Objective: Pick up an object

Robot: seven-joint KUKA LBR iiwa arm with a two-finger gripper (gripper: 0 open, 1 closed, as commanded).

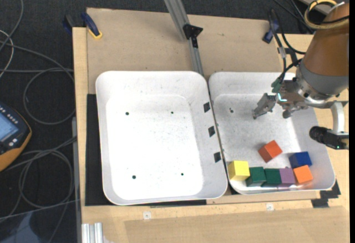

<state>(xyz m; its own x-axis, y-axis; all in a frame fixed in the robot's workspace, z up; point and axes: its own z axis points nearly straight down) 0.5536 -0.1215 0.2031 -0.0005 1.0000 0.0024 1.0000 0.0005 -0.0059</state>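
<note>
A pale wooden bench (166,31) on dark carpet strewn with cables carries two shallow white plastic bins, the left bin (111,84) and the right bin (222,84), with a slanted aluminium strut (175,0) rising behind them. The grey arm with its orange band (327,42) reaches in from the right and hangs its two-finger gripper (275,107) over the upper middle of the right bin, jaws spread apart with nothing between them. Below the jaws lies a tilted orange-red block (270,150), apart from the fingers with bare bin floor around it, and further below, along the bin's near wall, sit a yellow cube (239,169), two green cubes (264,176), a purple cube (287,176), an orange cube (303,173) and a blue cube (300,159).
</note>
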